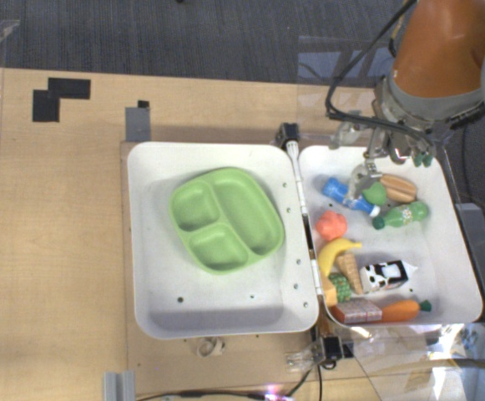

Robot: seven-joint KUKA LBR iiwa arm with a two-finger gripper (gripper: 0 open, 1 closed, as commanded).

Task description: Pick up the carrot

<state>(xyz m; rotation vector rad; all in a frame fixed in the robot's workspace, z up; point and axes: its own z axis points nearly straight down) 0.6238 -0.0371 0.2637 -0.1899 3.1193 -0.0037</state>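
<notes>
At the near edge of the right bin [467, 291], close to its near-right corner, lies the carrot [401, 311], on its side, its orange body running along the bin wall and its small green top pointing toward the right wall. Touching its blunt end on the left is a red-brown box [357, 312]; just behind it stands a black-and-white milk carton [386, 276], with an ice-cream cone [350, 272] and a banana [335, 255] beyond that.

The pincer [366, 178] hangs at the opposite, far side of the same bin, low over a cluster of a blue bottle [349, 196], a green round toy [376, 194], a bread roll [399, 188] and a green bottle [402, 215]. How far its fingers are parted cannot be told from this angle, and nothing is visibly between them.

So the carrot is well apart from the pincer, across the bin toward the near edge and somewhat to the right.

The risks, as I judge them: closing where it now hovers would take the blue bottle or green toy, not the carrot. Coming down at the carrot, a finger may strike the bin wall, since the carrot lies so near it, or catch the box or carton alongside. The carrot is round and tapered, so a grip near the thin end could squeeze it out sideways.
</notes>
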